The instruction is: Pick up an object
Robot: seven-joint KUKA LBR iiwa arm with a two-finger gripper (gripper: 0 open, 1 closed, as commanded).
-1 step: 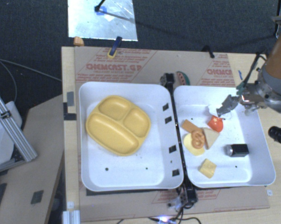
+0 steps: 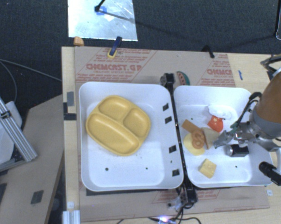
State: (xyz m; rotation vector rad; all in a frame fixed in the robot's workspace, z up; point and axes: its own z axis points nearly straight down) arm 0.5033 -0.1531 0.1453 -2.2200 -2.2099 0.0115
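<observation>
**Nothing lifted yet**

The pick looks unstarted: every item in the right bin (image 2: 245,176) lies on its floor. The gripper (image 2: 220,143) hangs low at the bin's centre, with nothing seen between its fingers; whether they are spread or closed I cannot tell. The arm (image 2: 273,111) leans in from 3 o'clock. A red piece (image 2: 215,123) sits just at 11 o'clock of the tip, a yellow disc (image 2: 194,143) at 9, a cheese cube (image 2: 207,168) at 7. The left bin (image 2: 91,174) holds a tray (image 2: 118,124).

A robotics lab: white bins (image 2: 126,90) on a cardboard-covered bench (image 2: 145,64), loose cables, aluminium framing (image 2: 10,129).

Arm (image 2: 276,106) cut off by right edge; gripper (image 2: 221,143) fingertips too small.
</observation>
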